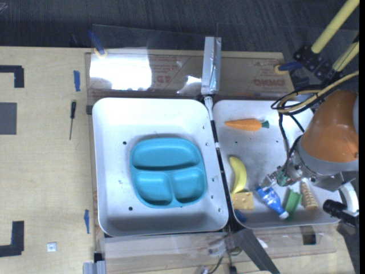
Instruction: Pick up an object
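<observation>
Looking down, I see the left bin (pixel 108 124) holding a blue divided tray (pixel 167 171); my gripper (pixel 283 176) hangs low in the right bin (pixel 259 147), grip unreadable, beside banana (pixel 239 173), carrot (pixel 245 125), blue tube (pixel 271 201), cheese wedge (pixel 243 200).

- The desk (pixel 40 170) has a pale, light-wood top that runs along the left side and under the bins.
- Black angular marks (pixel 16 76) are printed on the wood at the far left, with a grey square (pixel 8 119) between them.
- Short blue tape strips (pixel 76 80) stick to the wood near the left bin's edge.
- A thin dark screwdriver-like tool (pixel 72 117) lies on the wood at left.
- Beyond the desk, the floor (pixel 171 4) is dark grey carpet-like material.
- A clear plastic sheet (pixel 148 64) stands behind the bins and catches a bright white glare.
- A yellow pole (pixel 339 17) slants across the upper right corner.
</observation>
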Robot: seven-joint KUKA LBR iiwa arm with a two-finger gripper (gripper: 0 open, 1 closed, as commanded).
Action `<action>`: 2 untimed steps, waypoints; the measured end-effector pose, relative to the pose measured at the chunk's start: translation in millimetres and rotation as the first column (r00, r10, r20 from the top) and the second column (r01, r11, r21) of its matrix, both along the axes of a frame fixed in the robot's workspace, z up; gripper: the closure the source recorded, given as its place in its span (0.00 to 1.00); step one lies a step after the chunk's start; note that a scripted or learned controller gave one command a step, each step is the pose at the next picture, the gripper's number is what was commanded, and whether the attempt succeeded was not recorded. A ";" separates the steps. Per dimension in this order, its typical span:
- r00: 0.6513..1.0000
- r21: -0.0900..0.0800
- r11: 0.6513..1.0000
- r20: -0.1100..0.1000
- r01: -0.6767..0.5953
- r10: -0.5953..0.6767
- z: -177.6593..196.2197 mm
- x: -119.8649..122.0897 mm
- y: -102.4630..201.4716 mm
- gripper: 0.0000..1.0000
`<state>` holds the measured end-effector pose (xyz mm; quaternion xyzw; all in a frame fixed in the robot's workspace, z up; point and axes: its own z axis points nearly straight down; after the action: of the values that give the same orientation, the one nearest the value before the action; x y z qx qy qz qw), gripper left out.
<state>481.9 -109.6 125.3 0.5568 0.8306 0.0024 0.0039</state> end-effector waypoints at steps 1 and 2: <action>0.998 0.000 0.998 -0.005 0.060 -0.060 20.1 -1.8 -4.8 1.00; 0.998 0.003 0.998 -0.004 -0.068 0.068 60.6 67.3 88.9 1.00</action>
<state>549.2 -20.7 186.0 0.5282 0.8491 0.0023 0.0013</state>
